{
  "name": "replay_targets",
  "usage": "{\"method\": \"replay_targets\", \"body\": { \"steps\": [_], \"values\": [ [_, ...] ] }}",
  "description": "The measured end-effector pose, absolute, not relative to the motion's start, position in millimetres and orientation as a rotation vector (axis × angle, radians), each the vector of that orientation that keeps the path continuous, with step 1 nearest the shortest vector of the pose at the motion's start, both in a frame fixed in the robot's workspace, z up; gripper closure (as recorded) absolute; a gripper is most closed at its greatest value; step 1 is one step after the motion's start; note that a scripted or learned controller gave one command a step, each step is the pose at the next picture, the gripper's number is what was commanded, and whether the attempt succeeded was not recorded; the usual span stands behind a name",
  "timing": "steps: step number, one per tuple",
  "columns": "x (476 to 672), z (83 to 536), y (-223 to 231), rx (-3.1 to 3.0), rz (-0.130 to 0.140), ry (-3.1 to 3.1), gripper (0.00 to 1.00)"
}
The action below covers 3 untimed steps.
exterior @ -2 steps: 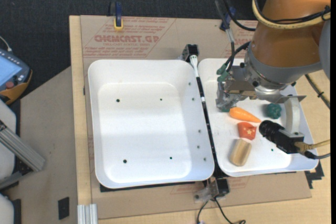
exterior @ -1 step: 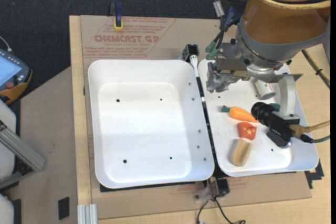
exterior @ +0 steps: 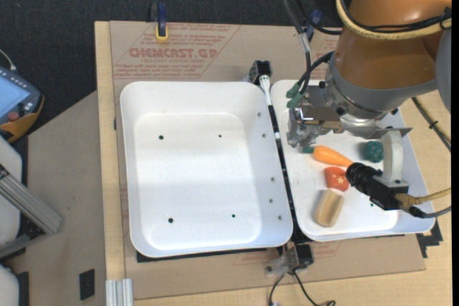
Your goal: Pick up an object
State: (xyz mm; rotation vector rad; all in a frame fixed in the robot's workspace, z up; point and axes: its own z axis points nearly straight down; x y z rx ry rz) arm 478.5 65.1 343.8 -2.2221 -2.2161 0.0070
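The arm's metal hand (exterior: 300, 131) hangs low over the right shallow white plastic bin (exterior: 358, 226), likely reaching for the slim orange carrot-shaped toy (exterior: 332, 155) just beside it; how the hand is set I cannot tell. A red block (exterior: 336, 178) touches the carrot's lower side.

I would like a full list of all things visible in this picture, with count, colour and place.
left bin: one, white, left side of bench
right bin: one, white, right side, under the arm
carrot: one, orange, right bin
red piece: one, red, right bin, below carrot
cylinder block: one, tan, right bin, front
teal piece: one, teal, right bin
clamp: one, blue and yellow, bench's far edge
arm: one, grey with orange, over right bin
gripper: one, metal, beside carrot
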Motion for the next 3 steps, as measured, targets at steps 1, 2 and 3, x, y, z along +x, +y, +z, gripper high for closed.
{"method": "replay_targets", "body": {
  "steps": [1,2,3],
  "values": [
    [479.9,424,114,-2.218,-0.015,-2.231,1.00],
    [481.4,258,68,-2.222,0.024,-2.207,1.00],
    [479.0,282,116,-2.216,-0.004,-2.228,1.00]
  ]
}}
